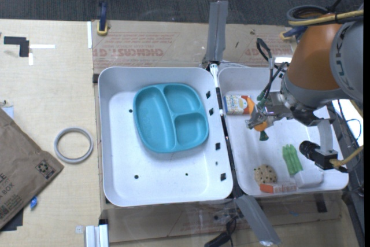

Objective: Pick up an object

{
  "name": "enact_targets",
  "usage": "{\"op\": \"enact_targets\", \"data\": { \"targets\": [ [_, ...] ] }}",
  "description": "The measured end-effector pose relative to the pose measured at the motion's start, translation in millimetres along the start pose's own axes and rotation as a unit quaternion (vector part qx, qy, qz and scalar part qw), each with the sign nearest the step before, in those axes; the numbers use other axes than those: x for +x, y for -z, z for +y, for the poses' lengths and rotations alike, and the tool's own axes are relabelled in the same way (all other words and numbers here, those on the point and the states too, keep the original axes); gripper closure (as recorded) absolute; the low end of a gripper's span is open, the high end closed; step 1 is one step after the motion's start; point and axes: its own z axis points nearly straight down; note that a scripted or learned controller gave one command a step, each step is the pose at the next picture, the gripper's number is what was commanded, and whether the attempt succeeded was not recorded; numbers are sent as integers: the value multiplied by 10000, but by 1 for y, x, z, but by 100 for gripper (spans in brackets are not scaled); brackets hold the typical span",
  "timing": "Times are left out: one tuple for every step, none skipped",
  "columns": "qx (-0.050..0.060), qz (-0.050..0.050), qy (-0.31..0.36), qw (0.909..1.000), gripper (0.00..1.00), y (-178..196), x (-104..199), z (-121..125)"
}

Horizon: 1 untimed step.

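My gripper (261,114) hangs over the upper middle of the right bin (324,183), below the grey and orange arm. A small orange piece (259,122) with a dark green tip (263,136) sits right at the gripper's end; whether it is gripped or just lies beneath is unclear. A white and orange carton (237,103) lies just left of the gripper. A green ribbed object (292,159), a speckled cookie (265,173) and a flat orange and white packet (277,187) lie nearer the bin's front.
The left bin (115,142) holds a blue divided plate (171,117). A tape ring (73,144) and a brown cardboard box (20,173) lie on the bench at the left. Cables and a black fitting (315,153) hang from the arm over the right bin.
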Motion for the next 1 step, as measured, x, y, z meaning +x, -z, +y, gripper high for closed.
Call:
{"op": "enact_targets", "data": {
  "targets": [
    [-3,-4,963,9954,100,0,6,16]
  ]
}}
